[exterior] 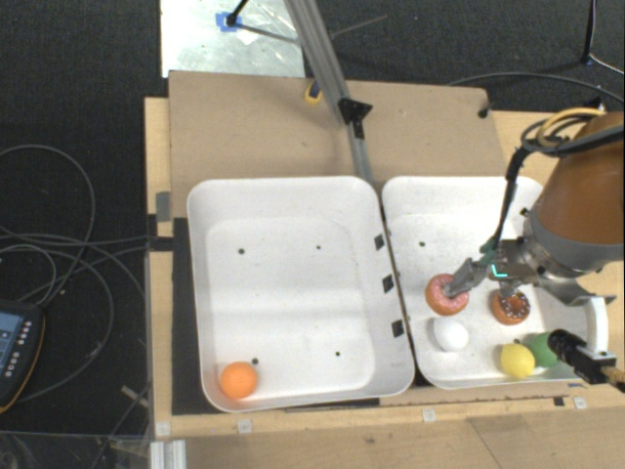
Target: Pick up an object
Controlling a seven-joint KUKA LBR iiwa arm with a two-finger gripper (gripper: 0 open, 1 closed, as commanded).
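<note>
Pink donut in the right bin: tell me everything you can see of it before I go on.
The pink donut is a small round ring, pink on top with a paler tan rim, possibly a toy. It lies flat on the floor of the right bin, near the bin's middle. The claw hangs right over its upper right edge; contact cannot be judged. A white ball sits just in front of it, and a brown donut lies to its right, apart.

bins [293,203] white | ball [238,380] orange | donut [448,296] pink | lemon [518,360] yellow

Four objects [448,295] cluster in the right bin [430,208]; one ball [238,380] lies in the left bin [283,203].
</note>
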